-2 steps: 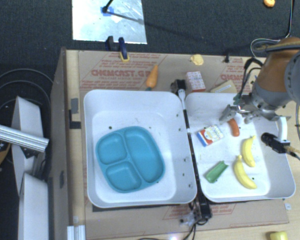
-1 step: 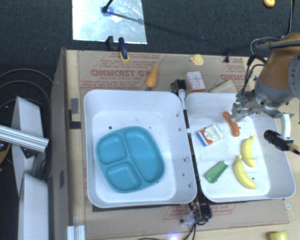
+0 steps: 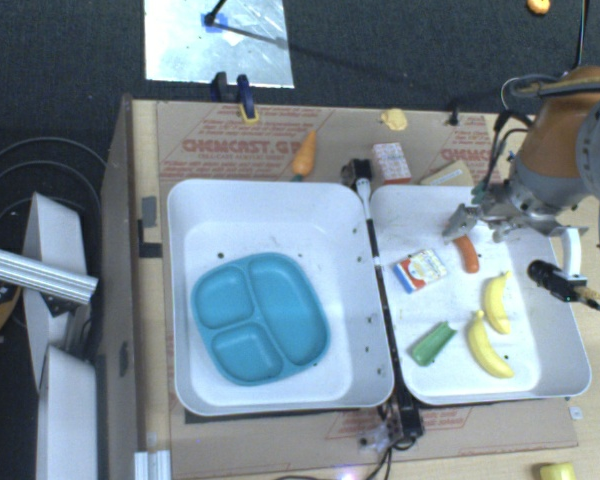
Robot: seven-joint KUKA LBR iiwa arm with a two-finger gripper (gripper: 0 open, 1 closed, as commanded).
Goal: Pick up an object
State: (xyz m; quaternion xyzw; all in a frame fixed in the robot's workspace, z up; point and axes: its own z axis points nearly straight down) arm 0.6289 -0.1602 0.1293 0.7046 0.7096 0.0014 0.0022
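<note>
The bench (image 3: 280, 133) carries my two white bins side by side. The left bin (image 3: 230, 208) holds a blue divided tray (image 3: 260, 316). The right bin (image 3: 550, 368) holds two bananas (image 3: 488, 346), a green object (image 3: 433, 341), a small red, white and blue packet (image 3: 420, 269) and an orange sausage-shaped piece (image 3: 468, 254). My gripper (image 3: 477, 220) hangs over the far part of the right bin, just above that orange piece; whether it is apart or together I cannot tell, and nothing shows in its grip.
</note>
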